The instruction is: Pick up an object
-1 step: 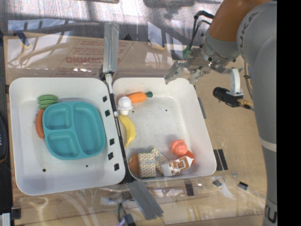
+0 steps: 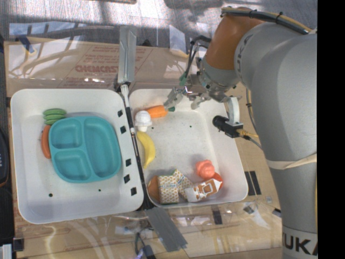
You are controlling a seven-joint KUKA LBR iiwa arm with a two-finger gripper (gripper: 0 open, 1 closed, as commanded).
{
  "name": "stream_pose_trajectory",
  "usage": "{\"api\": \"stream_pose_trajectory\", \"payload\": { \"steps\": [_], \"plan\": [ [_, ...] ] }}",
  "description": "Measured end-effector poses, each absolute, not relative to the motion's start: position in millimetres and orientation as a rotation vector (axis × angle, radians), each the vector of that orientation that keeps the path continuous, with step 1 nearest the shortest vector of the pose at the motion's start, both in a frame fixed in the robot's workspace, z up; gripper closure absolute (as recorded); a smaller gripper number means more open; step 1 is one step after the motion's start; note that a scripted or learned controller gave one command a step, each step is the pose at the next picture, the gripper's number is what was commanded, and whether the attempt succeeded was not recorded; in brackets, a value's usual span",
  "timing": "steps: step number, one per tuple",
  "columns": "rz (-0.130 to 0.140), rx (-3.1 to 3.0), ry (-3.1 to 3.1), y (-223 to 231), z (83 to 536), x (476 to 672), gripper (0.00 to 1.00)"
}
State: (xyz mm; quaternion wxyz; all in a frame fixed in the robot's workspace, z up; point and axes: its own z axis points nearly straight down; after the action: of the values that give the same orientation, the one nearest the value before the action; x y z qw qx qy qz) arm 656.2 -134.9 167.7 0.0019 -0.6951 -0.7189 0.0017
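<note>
Where the grey arm comes in from the right, its tool point(image 2: 185, 99) hangs over the far side of the right bin point(image 2: 186, 144) with its two fingers spread apart and nothing between them. Just beside the finger tip nearer the view's left lies a small orange carrot point(image 2: 157, 111), close to the bin's far wall; whether finger and carrot touch cannot be told. A white knob-shaped piece point(image 2: 143, 118) sits against the carrot's other end, and a banana point(image 2: 146, 148) lies below it along the wall between the bins. At the bin's near side things crowd together: patterned cartons point(image 2: 171, 188), a white-and-orange bottle point(image 2: 206, 189) on its side, an orange cap-like thing point(image 2: 205, 169). The left bin point(image 2: 27, 193) holds a teal divided plate point(image 2: 81, 147), with a green item point(image 2: 54, 114) and an orange one point(image 2: 45, 142) at its edge — all well apart from the tool.
</note>
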Motion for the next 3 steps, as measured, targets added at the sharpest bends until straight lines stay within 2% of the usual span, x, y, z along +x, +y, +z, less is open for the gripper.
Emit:
{"api": "stream_pose_trajectory", "payload": {
  "steps": [1,2,3],
  "plan": [
    [0.001,-2.175,-2.268,-100.5,110.7,657.4,0.00],
    [0.002,-2.170,-2.271,-99.5,120.5,657.7,1.00],
    [0.002,-2.170,-2.271,-99.6,120.4,657.7,0.00]
  ]
}}
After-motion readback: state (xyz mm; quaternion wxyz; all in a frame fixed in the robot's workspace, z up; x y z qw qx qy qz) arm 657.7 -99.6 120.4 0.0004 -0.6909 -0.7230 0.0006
